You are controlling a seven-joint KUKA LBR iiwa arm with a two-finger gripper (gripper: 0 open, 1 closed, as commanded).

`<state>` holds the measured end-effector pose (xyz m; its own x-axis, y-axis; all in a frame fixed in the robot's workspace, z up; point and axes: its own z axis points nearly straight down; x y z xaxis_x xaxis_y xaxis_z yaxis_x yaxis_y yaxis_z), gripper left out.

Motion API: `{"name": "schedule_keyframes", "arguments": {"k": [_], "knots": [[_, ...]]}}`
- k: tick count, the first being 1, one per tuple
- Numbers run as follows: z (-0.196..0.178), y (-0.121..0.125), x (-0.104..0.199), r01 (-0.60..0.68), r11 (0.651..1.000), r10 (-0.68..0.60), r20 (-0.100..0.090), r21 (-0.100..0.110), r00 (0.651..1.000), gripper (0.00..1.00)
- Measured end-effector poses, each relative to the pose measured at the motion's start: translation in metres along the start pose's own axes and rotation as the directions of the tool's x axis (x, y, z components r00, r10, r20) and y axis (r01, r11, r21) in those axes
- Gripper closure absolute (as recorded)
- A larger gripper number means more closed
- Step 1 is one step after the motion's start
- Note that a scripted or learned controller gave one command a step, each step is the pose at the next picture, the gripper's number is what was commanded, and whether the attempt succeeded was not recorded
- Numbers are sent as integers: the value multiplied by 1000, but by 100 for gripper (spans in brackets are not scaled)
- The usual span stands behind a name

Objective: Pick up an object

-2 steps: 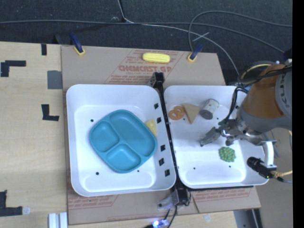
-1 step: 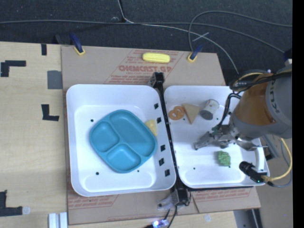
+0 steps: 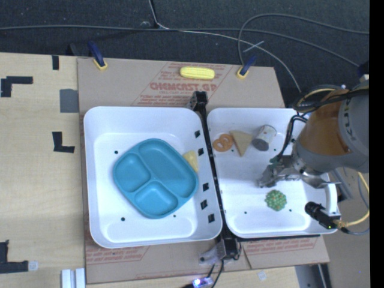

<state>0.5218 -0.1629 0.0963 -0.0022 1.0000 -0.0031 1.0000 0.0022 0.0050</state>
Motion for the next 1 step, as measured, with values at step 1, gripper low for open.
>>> {"name": "schedule_keyframes", "arguments": {"k": [1], "knots": [[-63,1,-1,-1,1000,1,-2,1,1000,100]]}}
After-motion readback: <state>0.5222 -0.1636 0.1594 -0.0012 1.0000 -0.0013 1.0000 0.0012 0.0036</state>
